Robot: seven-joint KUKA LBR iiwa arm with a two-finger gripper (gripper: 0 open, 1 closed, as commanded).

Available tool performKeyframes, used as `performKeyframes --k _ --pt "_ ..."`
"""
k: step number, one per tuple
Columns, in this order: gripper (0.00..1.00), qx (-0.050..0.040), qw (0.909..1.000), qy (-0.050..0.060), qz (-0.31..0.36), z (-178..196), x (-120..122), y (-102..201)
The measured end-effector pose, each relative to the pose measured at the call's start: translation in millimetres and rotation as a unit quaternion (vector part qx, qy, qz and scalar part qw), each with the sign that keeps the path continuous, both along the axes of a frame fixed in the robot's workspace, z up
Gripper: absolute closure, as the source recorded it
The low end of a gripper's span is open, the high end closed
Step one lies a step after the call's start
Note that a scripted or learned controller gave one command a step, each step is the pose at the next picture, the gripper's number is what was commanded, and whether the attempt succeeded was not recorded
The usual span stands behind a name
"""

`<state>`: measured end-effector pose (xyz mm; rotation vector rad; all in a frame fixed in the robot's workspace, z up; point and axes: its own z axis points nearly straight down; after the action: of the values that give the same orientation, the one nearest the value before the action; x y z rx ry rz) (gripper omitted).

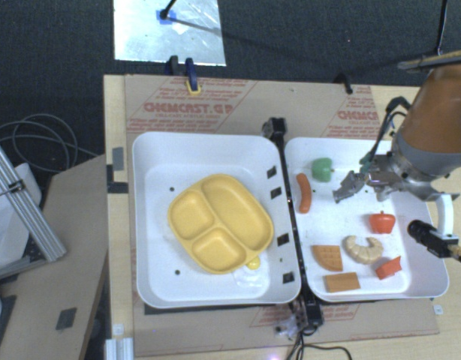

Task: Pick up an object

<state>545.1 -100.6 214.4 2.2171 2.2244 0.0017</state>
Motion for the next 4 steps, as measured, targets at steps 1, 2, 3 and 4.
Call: performKeyframes --k 1,2,3,4 --pt "0.0 -0.001 1.0 0.004 -0.006 -72 -52 -81" --pt "0.0 -0.0006 1.0 0.0 0.001 -133 4 -94" --pt "1.0 -0.0006 1.0 -0.002 0.001 -119 3 -94" --pt "1.0 -0.001 0.9999 -0.012 0.006 38 86 -22"
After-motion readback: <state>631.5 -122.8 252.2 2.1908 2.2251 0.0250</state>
